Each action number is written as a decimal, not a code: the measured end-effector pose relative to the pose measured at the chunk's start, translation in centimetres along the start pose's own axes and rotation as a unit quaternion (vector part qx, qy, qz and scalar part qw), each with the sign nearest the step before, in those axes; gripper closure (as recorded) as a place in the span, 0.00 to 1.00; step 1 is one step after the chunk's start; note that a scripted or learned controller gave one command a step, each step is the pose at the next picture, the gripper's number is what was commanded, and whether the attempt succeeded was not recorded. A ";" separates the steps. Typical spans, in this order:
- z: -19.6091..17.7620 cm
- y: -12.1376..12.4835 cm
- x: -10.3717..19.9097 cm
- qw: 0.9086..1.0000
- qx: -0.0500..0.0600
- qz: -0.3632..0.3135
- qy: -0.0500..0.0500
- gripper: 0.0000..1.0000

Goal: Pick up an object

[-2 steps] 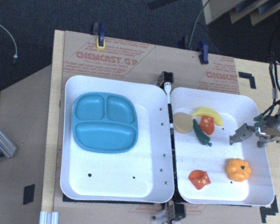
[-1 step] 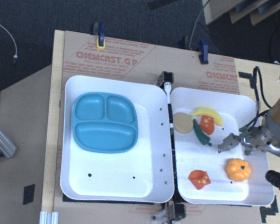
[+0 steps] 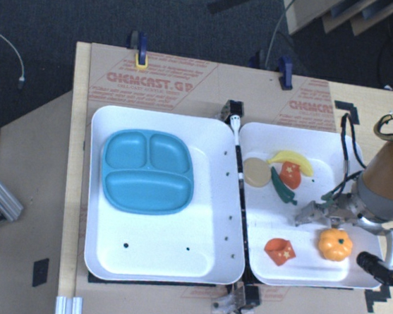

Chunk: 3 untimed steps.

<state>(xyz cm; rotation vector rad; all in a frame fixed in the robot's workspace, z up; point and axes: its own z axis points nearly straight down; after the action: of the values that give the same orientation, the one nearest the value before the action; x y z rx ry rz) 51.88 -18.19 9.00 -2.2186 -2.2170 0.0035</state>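
Note:
My gripper (image 3: 312,214) hangs low over the middle of the right bin (image 3: 313,276), reaching in from the right. It is over bare white floor with no object under it. An orange toy pumpkin (image 3: 334,245) lies just to its lower right. A red block-like piece (image 3: 280,250) lies below and to the left. Up and to the left are a green pepper (image 3: 283,186), a red fruit (image 3: 291,173), a yellow banana (image 3: 292,159) and a tan disc (image 3: 256,171).
The left bin (image 3: 100,247) holds a blue divided plate (image 3: 149,171) in its upper left part. A ridge with a black strip (image 3: 238,186) separates the two bins. Cables (image 3: 347,146) run along the right bin's far right side.

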 end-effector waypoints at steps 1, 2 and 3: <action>-1.4 0.1 0.0 1.000 -0.003 0.000 -0.002 1.00; -7.1 0.8 -1.0 1.000 -0.006 0.000 -0.003 1.00; -11.3 1.0 -0.9 1.000 -0.005 -0.001 -0.002 1.00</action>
<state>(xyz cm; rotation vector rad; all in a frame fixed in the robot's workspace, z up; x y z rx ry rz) 52.97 -19.07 20.31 -2.2238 -2.2259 -0.0021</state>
